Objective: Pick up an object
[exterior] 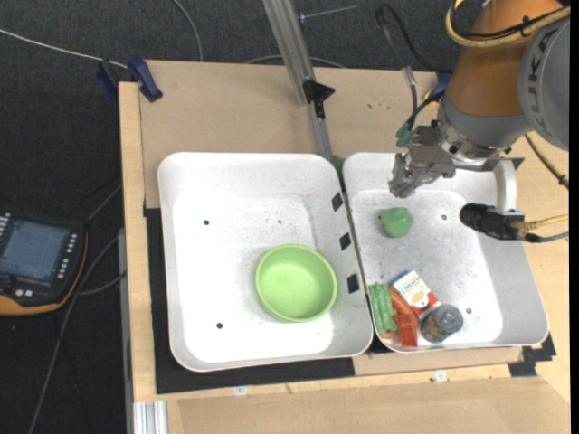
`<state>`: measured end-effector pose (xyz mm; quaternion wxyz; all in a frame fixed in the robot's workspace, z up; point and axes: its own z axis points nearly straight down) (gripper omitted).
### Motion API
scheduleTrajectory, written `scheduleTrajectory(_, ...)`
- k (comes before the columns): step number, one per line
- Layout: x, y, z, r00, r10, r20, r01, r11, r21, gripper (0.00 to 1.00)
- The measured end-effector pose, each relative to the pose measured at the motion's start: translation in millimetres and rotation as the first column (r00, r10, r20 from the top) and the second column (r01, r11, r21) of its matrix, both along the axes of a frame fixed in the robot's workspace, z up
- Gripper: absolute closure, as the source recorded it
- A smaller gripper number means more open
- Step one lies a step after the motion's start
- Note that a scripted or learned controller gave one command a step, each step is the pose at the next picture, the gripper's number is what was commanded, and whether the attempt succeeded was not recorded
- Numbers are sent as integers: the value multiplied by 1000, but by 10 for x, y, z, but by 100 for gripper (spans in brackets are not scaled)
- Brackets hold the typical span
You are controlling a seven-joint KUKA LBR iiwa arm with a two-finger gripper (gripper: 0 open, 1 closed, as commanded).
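A small green rounded object (395,221) lies in the right bin (507,269), near its upper middle. My gripper (404,185) hangs just above and behind it, pointing down, and nothing shows between its fingers. At the right bin's front corner lie a white and orange carton (412,289), an orange and green carrot-like piece (391,313) and a dark round can (441,323). A light green bowl (296,282) sits in the left bin (199,242), toward its front right.
A metal pole (294,39) slants over the bench behind the bins. A black cylinder (487,220) on the arm juts over the right bin's right side. Black clips (344,239) line the divide between the bins.
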<state>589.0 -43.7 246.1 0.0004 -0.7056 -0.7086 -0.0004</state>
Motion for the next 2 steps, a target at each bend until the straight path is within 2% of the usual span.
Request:
scheduleTrajectory(1, 0, 563, -111, 1000, 0, 0, 0, 1000, 0, 100)
scheduleTrajectory(2, 185, 1093, -141, 1000, 0, 0, 0, 1000, 0, 100)
